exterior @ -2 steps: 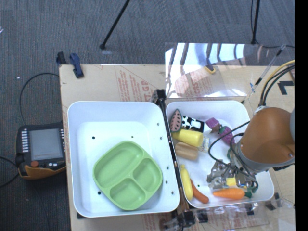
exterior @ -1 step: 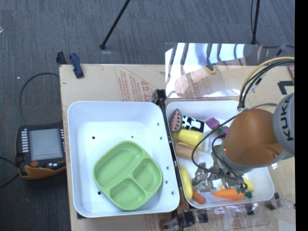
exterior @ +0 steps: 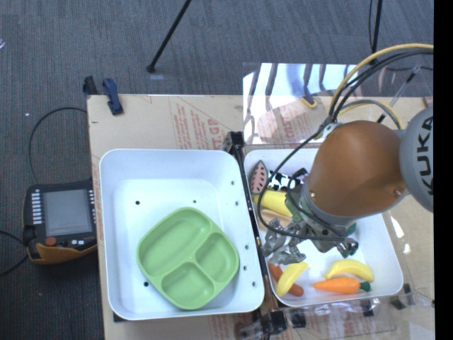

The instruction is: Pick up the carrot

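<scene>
Arm [exterior: 357, 172] hangs over the right bin [exterior: 393, 257]; left bin [exterior: 120, 190] holds a green tray [exterior: 187, 257]. Gripper [exterior: 283, 243] sits low by the bin's left wall, nothing visibly between its fingers; their gap cannot be told. Carrot [exterior: 340, 285] lies near the front wall, beside a banana [exterior: 350, 268].

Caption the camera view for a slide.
KUKA arm's gripper low in the right bin, carrot lying apart near its front wall; green divided plate in the left bin.
</scene>
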You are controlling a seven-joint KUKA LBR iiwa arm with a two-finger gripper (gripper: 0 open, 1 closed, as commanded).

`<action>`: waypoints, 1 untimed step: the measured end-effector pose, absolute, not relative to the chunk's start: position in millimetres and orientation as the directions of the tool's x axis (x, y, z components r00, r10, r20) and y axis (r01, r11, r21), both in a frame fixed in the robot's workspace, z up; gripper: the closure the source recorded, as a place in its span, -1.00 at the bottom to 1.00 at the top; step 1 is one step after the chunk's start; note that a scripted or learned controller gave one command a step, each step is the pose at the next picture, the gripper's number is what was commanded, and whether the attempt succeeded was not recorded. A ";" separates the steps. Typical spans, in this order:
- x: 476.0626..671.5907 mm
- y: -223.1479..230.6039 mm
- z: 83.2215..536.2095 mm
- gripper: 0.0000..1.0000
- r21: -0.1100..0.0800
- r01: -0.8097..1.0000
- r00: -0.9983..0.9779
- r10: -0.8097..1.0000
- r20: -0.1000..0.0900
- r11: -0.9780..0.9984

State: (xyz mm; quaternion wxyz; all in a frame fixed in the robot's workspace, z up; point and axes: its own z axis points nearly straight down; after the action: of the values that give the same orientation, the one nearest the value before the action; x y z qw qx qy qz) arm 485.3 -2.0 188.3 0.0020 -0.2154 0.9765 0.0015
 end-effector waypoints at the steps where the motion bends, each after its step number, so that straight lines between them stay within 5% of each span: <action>1: 484.3 -3.0 186.7 -1.00 0.004 -0.418 -0.909 -0.418 -0.001 0.909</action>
State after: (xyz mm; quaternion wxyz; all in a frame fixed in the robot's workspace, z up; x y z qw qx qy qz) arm 484.3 -3.0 186.7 -0.0001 -0.2138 0.9769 0.0019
